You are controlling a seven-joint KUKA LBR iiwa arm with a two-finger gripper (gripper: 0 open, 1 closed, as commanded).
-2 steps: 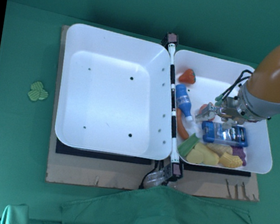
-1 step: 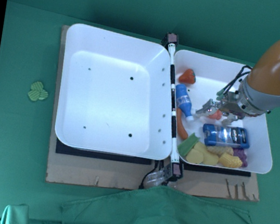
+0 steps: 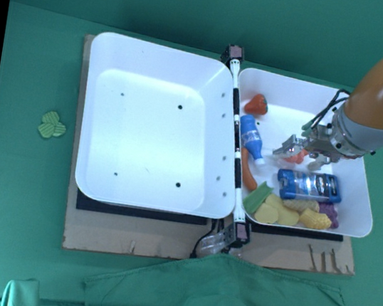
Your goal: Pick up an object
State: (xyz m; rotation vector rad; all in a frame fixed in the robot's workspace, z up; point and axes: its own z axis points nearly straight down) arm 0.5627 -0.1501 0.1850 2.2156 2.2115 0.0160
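- The claw [image 3: 298, 153] is low inside the right bin [image 3: 360, 204], above an orange item [image 3: 296, 157].
- Whether it is gripping cannot be told.
- Judged progress: pickup unconfirmed; lift remains.
- The blue packet [image 3: 307, 186] lies just beside.

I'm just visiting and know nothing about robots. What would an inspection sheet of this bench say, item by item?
Surface: green cloth over the bench, brown cardboard sheet under two shallow white plastic bins.
Job's things: right bin holds a red strawberry toy, blue plastic bottle, shiny blue packet, yellow toy foods.
Clutter: green leaf-shaped piece lying on the cloth left of the left bin.
Hand: the hand hovers over the right bin; something orange sits at its tip.
Cables: black cables at the wrist.
Surroundings: folded green cloth in front.
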